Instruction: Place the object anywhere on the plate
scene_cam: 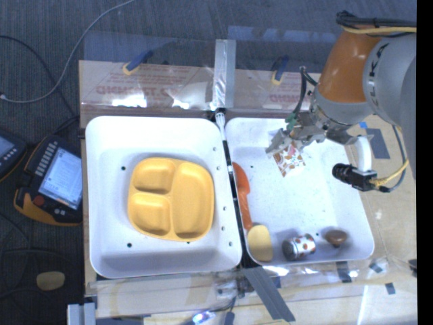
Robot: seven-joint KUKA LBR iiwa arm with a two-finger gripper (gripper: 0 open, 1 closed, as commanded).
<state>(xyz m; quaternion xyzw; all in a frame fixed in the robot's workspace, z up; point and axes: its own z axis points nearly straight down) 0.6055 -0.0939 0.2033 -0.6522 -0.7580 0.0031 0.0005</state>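
along the right bin's near edge lie a yellow piece, a can and a brown lump, left of them the yellow plate, farther back the gripper pinching a patterned packet.
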